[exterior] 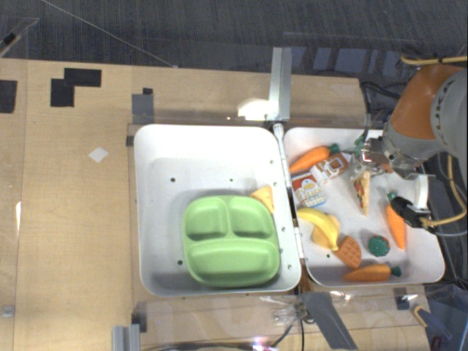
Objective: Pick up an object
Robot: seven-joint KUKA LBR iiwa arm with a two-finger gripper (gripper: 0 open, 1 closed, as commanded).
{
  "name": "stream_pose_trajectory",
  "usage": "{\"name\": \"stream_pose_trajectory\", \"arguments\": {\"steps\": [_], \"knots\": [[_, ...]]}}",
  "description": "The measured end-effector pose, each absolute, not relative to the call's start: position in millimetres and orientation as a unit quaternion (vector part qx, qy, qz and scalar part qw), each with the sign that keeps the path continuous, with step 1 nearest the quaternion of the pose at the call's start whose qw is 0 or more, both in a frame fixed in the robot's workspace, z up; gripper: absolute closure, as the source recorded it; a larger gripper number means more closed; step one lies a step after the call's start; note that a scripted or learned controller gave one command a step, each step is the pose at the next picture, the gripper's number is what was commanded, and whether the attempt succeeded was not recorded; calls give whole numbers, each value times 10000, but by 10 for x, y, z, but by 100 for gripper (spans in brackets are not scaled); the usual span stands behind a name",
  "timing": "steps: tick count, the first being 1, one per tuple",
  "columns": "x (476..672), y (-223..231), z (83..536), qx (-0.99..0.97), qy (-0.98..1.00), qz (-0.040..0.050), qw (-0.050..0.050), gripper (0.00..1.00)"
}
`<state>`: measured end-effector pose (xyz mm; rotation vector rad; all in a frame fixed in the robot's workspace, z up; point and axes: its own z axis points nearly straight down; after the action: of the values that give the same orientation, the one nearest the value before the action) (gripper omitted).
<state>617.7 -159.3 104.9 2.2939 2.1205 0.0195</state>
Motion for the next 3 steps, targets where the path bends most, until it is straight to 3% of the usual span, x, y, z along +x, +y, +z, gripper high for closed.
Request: {"name": "stream_pose_trajectory", "arguments": {"steps": [1, 2, 3], "knots": [[6239, -1050, 1965, 6695, 7428, 21, 27, 100], [6239, -1051, 1963, 6696, 7427, 20, 25, 0], [6142, -903, 1893, 7820, 6233, 13, 13, 0]]}}
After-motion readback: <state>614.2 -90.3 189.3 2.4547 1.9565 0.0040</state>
